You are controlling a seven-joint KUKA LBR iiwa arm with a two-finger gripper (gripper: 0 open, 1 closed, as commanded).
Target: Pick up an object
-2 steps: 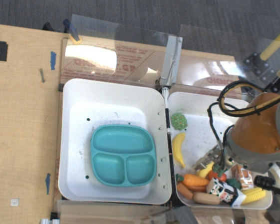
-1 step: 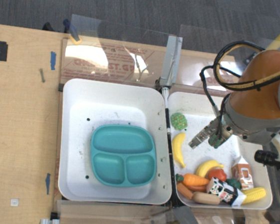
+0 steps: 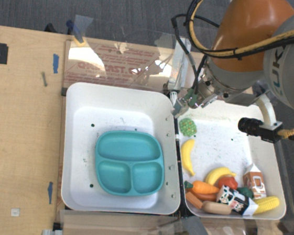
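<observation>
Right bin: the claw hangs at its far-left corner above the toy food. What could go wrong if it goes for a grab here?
The claw sits close to the wall between the bins, so descending could strike that rim. The green ball below it is round and may roll off. The pile at the near edge is tightly packed, so a pick there could snag several pieces.

Divided tray (image 3: 129,162) in left bin (image 3: 79,106), toy foods crowding right bin (image 3: 225,128) near front edge
</observation>
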